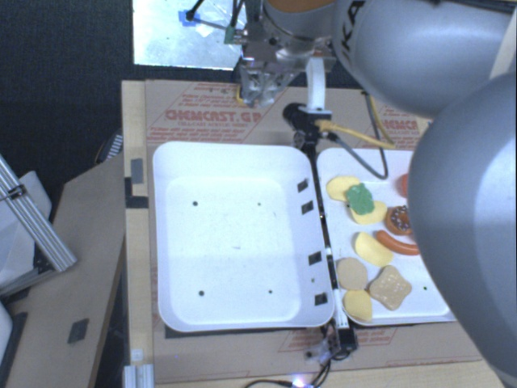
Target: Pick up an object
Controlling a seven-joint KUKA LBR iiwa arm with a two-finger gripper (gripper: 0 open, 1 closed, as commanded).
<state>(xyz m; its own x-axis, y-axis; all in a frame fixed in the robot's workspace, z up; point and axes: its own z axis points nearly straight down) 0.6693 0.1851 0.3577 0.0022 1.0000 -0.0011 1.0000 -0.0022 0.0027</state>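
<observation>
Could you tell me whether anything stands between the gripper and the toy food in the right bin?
Nothing visible blocks it. The gripper hangs above the bench beyond the left bin, while the toy food lies uncovered in the right bin.

Cardboard-topped bench (pixel 210 111), two white bins (pixel 234 233) side by side

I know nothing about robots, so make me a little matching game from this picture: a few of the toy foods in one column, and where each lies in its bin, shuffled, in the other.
Things:
1. green leafy piece
2. toast slice
3. sausage
4. chocolate doughnut

Places in the right bin:
A. near the front edge, beside a round cracker
B. just in front of the doughnut
C. on top of yellow pieces, toward the back
D. right of the green piece, partly behind the arm

Pairs: 1-C, 2-A, 3-B, 4-D
</observation>
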